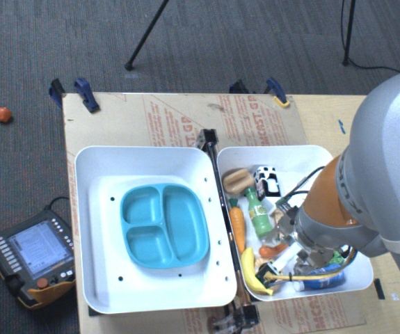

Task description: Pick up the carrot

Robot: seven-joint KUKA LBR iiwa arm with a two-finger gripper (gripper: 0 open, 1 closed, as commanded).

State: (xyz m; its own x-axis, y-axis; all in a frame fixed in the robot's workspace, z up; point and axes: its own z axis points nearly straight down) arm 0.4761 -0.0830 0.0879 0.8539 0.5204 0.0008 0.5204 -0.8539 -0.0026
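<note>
Carrot (237,225) lies in the right bin (304,152), beside a green bottle (259,214) and banana (252,273)

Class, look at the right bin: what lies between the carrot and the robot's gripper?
In the camera view, a green bottle lies between the carrot and the gripper.

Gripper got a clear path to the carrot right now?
Probably yes. The carrot lies uncovered along the right bin's left wall, its top exposed; the green bottle beside it crowds one side.
</note>
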